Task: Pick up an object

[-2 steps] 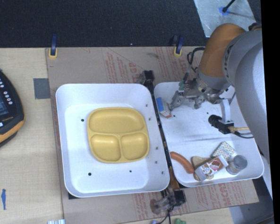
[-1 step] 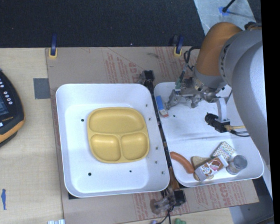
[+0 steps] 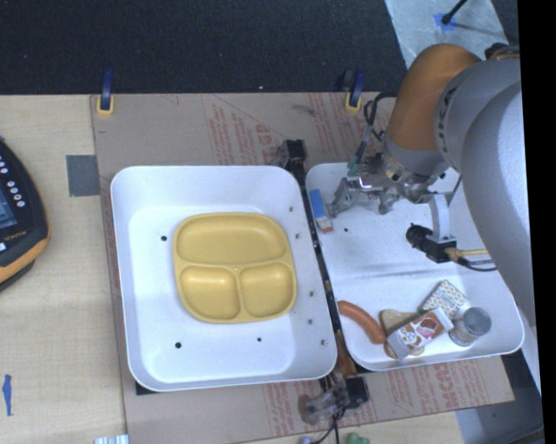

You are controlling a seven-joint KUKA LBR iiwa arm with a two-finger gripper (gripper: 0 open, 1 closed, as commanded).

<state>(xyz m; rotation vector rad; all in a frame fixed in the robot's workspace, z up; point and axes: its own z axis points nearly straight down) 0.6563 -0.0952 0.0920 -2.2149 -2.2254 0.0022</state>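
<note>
Flanking white bins (image 3: 135, 272) on cardboard (image 3: 206, 117)

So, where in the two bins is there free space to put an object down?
Left bin: bare floor rings the yellow divided plate, widest toward its left wall. Right bin: bare middle, between the gripper and the near-edge clutter of sausage, packets and can.

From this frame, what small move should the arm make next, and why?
Probably carry the pincer toward the near edge of the right bin before descending. It hovers at that bin's far end, where just a small blue piece lies by the wall, while the sausage, can and packets cluster at the near end.
</note>
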